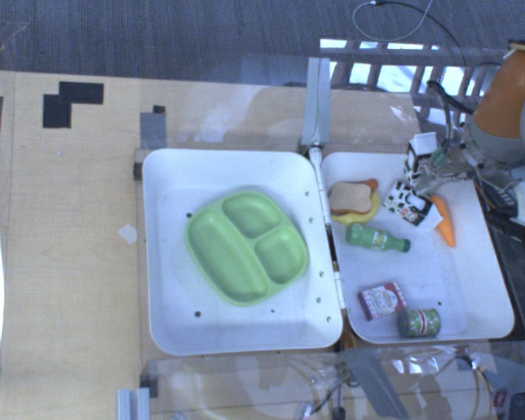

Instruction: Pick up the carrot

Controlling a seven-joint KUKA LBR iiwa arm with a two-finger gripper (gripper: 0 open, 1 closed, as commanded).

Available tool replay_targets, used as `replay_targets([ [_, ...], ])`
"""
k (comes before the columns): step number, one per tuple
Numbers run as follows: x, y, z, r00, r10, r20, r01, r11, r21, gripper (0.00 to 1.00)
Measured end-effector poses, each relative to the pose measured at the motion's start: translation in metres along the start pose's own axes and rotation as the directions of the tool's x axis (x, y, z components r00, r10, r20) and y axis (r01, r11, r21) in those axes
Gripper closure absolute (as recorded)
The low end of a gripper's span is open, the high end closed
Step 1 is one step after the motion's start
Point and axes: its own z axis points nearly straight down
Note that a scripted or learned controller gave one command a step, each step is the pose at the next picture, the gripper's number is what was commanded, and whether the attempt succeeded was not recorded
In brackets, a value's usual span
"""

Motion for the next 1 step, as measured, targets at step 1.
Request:
replay_targets([
  [1, 0.0224, 0.013, -0.0033, 0.992, 0.123, 0.003, -0.123, 0.991, 0.045, 1.0],
])
